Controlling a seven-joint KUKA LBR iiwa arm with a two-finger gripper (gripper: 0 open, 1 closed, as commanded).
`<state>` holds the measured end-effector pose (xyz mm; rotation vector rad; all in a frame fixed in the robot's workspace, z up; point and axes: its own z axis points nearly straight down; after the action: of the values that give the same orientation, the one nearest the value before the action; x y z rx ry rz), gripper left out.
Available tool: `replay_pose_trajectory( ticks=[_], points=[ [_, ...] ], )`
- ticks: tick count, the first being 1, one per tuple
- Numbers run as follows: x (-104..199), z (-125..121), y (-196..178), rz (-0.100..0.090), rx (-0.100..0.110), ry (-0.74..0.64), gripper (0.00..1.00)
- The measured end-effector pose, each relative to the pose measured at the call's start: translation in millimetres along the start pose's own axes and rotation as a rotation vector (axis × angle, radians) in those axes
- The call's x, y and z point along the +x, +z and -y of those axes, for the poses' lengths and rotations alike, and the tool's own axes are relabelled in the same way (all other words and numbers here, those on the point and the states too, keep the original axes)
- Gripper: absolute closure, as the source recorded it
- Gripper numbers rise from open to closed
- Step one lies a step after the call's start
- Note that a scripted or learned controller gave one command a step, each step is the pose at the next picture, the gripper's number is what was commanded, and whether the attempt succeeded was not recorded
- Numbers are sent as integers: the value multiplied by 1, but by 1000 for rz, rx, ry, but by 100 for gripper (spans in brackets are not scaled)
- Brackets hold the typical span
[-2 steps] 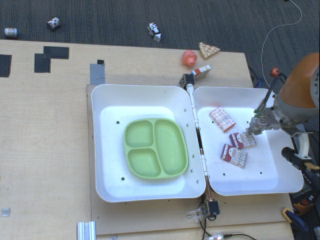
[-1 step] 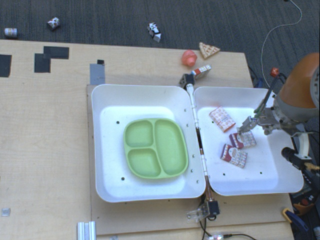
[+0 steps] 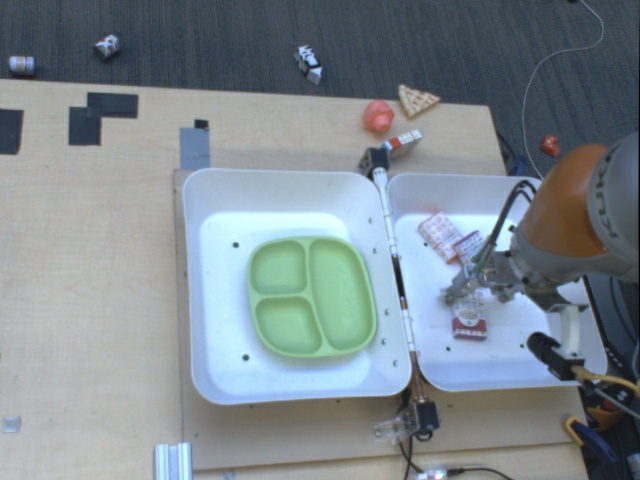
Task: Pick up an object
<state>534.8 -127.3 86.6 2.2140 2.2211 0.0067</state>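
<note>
Gripper (image 3: 466, 293) low over the middle of the right bin (image 3: 430, 363), finger state unclear, just above a small red-and-white packet (image 3: 469, 326). Green divided plate (image 3: 311, 297) fills the left bin (image 3: 215, 268) centre.

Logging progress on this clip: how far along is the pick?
Done: the arm has reached into the right bin, with the tool low among the small packets. In hand: nothing I can confirm; the red and white packet lies on the bin floor just below the tool, another packet further back. Left: a clear grasp and lift. The green plate sits in the left bin.
</note>
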Motion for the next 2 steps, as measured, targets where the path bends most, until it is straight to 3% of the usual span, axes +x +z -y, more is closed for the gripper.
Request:
replay_pose_trajectory(
  ticks=[1,2],
  points=[
    [0,-2,-12,1,-7,-2,100],
    [0,-2,-12,1,-6,-2,0]
  ],
)
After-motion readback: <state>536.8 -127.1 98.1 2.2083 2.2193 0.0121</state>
